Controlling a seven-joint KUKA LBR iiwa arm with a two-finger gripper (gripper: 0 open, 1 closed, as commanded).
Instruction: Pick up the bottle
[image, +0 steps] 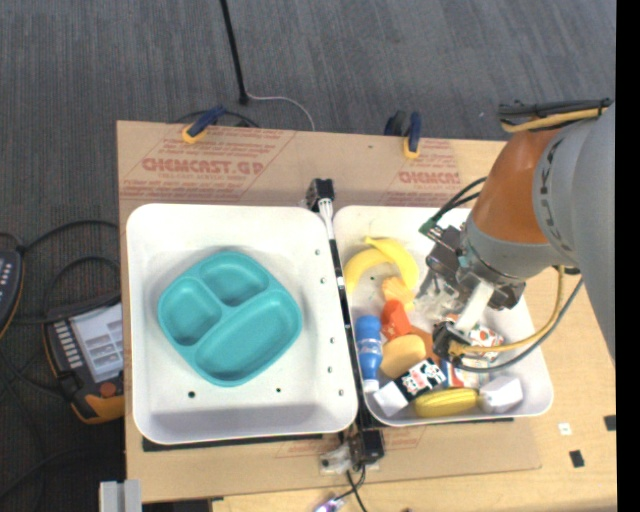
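The bench (200, 165) is a brown board and carries two white bins side by side. The left bin (150, 400) holds a teal divided plate (230, 315) near its middle.

The right bin (535, 390) is crowded with small things. The bottle (369, 345) is blue with a white cap end and lies along the bin's left wall, at about 9 o'clock from the bin's centre. At 12 o'clock from the bottle lies a banana (375, 262). Just at its 3 o'clock are an orange object (396, 318) and a yellow-orange rounded piece (404, 351), both very near it. At 5 o'clock from the bottle there are a black and white carton (424, 377) and a yellow object (446, 402).

The pincer (458, 322) is low inside the right bin, at 3 o'clock from the bottle and apart from it, with the orange object between. Whether it is released or clenched, I cannot tell, because the wrist and cables cover it.
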